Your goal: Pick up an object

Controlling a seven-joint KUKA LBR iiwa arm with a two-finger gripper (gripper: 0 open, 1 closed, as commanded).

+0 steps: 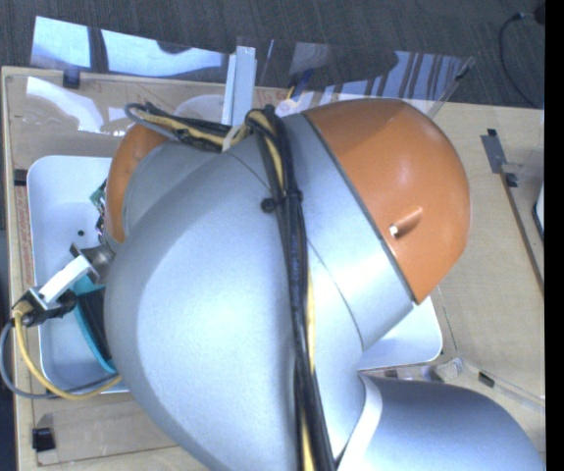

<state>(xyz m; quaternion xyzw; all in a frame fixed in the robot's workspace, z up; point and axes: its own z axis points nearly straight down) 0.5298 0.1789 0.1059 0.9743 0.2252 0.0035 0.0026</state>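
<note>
The grey arm covers the centre and lower part of the frame, bent over the bench so its wrist reaches down into the left bin. Whether the jaws are apart or together, one cannot tell. A teal object lies at lower left, partly hidden under the arm. Farther up, the bench edge carries clear panels.

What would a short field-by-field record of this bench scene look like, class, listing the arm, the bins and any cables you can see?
arm: grey KUKA arm with orange band, covering most of the bench
left bin: shallow white plastic bin, partly hidden by the arm
right bin: shallow white plastic bin, a corner visible
cables: black and yellow cable bundle along the arm; yellow cable loop at the left bin
objects in bins: too hidden to tell
</note>
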